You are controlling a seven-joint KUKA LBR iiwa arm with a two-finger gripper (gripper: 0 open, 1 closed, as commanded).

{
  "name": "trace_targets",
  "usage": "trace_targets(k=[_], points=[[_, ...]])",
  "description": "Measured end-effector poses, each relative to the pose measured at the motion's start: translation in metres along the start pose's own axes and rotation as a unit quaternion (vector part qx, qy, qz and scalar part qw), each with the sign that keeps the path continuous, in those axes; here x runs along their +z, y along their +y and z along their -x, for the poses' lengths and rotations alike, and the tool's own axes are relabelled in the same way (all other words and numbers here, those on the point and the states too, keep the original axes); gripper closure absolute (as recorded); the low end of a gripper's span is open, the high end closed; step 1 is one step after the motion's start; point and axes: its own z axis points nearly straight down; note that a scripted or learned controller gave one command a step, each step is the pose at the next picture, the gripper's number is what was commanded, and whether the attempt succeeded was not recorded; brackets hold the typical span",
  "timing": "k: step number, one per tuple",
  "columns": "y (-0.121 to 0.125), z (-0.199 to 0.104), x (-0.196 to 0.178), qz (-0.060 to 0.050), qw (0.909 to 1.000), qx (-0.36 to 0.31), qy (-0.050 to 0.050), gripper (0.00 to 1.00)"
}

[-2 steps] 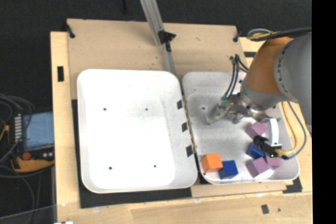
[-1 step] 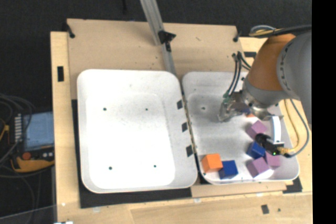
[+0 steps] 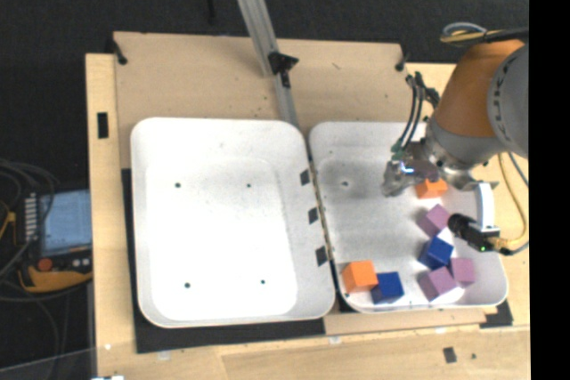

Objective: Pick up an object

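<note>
The right bin [image 3: 356, 191] holds several small blocks. An orange block [image 3: 360, 275] and a blue block [image 3: 388, 287] lie near its front edge. Purple blocks [image 3: 437, 218] and another blue block [image 3: 437, 252] sit toward the right side, with more purple ones [image 3: 438, 282] at the front right. A second orange block [image 3: 431, 187] lies just under the arm's wrist. My gripper [image 3: 398, 178] hangs low over the bin's upper right part, just left of that orange block, with nothing visible between its fingers.
The left bin [image 3: 218, 218] lies beside the right one. A metal pole [image 3: 258, 22] slants down to the bins' shared back edge. The grey and orange arm [image 3: 476, 102] covers the right bin's far right corner. A blue device [image 3: 62, 222] with cables sits off the bench's left side.
</note>
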Motion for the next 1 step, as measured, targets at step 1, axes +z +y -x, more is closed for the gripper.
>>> trace_targets(k=[1], points=[[0.0051,-0.0004,-0.0645,0.002,1.0,-0.005,0.0,1.0]])
